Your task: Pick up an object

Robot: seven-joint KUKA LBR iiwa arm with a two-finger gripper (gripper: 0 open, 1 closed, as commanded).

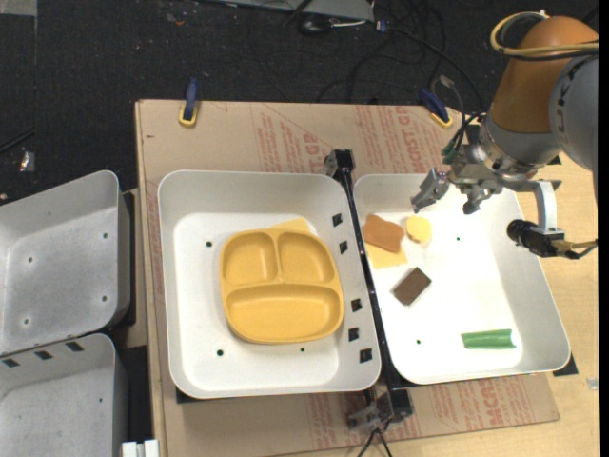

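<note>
Claw [449, 190]: two dark fingers spread apart, nothing between them, hanging over the back part of the right bin [533, 284] on a grey arm [538, 84] with an orange band, reaching in from the right. Just below and left of the claw, on the bin floor: a small round yellow piece [419, 229], pale and smooth, touching or nearly touching an orange-brown block [384, 233] with rounded corners; under the block's lower edge lies a flat pale yellow slice [387, 257]. Further toward the front: a small dark brown square [411, 286], set cornerwise, apart from the others. Near the front right corner, well apart from the claw: a short green bar [488, 339], lying flat and roughly level with the bin's front wall. Left bin [181, 255]: holds a yellow divided tray [282, 287] with three compartments, two small at the back and one long at the front. Both bins sit side by side on a brown cardboard sheet [257, 131] printed with red lettering, too faint and upside down to read with certainty. Two blue-and-yellow clamps [189, 103] hold the sheet's back edge. Dark floor behind, with cables [409, 8].
</note>
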